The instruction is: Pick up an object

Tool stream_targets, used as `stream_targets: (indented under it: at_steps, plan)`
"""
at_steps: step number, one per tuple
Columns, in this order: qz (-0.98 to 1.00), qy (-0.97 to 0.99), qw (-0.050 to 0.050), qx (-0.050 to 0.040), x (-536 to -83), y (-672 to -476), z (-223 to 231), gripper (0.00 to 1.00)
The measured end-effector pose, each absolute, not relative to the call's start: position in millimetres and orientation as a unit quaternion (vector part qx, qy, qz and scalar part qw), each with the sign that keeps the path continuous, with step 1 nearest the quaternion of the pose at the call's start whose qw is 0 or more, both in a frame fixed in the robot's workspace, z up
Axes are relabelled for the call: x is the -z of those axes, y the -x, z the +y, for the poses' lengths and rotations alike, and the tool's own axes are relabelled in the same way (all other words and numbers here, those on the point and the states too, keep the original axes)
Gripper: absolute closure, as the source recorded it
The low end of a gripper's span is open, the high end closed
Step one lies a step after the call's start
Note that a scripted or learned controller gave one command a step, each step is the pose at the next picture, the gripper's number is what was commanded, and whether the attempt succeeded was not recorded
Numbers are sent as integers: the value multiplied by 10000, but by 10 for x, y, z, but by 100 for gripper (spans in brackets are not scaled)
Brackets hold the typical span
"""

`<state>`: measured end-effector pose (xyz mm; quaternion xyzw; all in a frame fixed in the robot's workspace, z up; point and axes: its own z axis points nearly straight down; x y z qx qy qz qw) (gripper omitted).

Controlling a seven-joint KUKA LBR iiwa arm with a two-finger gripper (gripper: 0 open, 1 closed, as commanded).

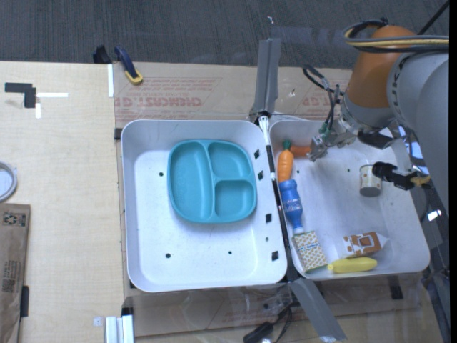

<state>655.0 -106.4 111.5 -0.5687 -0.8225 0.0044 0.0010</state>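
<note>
My pincer (319, 148) hangs in the right bin (400, 259) beside the carrot (285, 164); whether it is apart, I cannot tell.

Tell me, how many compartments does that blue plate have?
3. The blue plate, lying in the left bin, has one long compartment on its left side, one at upper right, and a smaller one at lower right.

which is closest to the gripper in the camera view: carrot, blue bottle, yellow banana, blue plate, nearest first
From the gripper:
1. carrot, just to its left, right bin
2. blue bottle, below the carrot
3. blue plate, left bin
4. yellow banana, right bin's near edge
</note>
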Motion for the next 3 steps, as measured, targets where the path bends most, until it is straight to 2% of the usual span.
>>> stream_targets:
  at_steps: [1, 2, 3]
  plan:
    - [-8225, 5688, 10, -45, -1113, -6549, -1063, 0]
    - [-8233, 5677, -10, -46, -1216, -6558, -1066, 100]
    - [-8232, 5677, -6, -47, -1213, -6557, -1064, 0]
